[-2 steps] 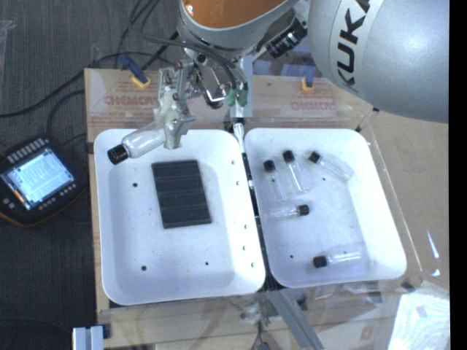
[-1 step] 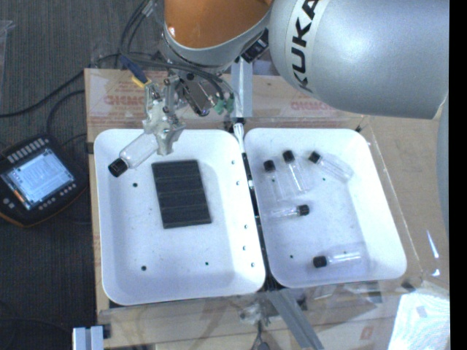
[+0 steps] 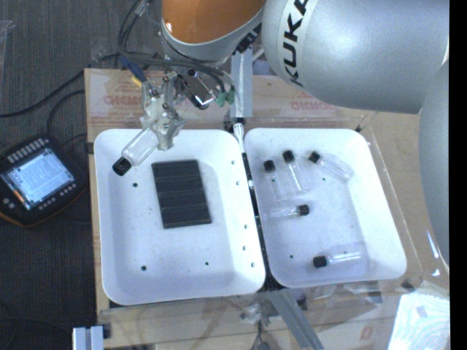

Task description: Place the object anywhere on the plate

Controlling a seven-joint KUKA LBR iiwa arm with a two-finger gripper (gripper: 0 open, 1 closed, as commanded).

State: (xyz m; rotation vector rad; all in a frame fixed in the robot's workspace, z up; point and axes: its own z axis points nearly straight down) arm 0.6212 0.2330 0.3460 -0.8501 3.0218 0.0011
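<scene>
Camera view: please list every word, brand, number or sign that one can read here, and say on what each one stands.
"KUKA": black letters on the grey arm, running down its casing.
Red print on the cardboard behind the bins: too faded and blurred to read.
Screen of the handheld pendant at the left: lit, but its text is too small to read.

The arm (image 3: 350, 42) was smooth silver-grey with black "KUKA" lettering, an orange band (image 3: 201, 9) above the wrist, and thin cables (image 3: 139, 6).
</scene>
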